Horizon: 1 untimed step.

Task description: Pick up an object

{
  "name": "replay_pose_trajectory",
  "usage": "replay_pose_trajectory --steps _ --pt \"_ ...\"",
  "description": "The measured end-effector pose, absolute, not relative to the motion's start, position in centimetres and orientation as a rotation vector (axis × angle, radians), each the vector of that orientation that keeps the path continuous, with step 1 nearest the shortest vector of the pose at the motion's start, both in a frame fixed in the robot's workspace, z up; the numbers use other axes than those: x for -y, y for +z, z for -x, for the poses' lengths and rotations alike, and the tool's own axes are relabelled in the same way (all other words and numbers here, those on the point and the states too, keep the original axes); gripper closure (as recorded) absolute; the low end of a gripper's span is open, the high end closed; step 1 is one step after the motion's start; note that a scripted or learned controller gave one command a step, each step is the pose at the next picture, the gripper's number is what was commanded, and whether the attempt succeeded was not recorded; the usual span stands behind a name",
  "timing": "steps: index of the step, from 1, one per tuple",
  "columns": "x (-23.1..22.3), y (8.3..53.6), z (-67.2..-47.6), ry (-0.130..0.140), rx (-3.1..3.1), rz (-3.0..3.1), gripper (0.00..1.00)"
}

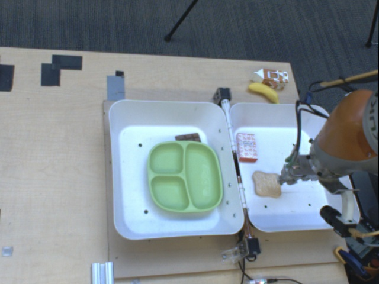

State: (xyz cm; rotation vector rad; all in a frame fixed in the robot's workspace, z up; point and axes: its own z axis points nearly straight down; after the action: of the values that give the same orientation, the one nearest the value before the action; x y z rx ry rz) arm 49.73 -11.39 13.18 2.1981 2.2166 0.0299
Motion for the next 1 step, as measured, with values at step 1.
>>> replay_pose_trajectory --steps 1 --pt "11.39 13.18 -49.73 0.03 -2.217 -2.197 0.0"
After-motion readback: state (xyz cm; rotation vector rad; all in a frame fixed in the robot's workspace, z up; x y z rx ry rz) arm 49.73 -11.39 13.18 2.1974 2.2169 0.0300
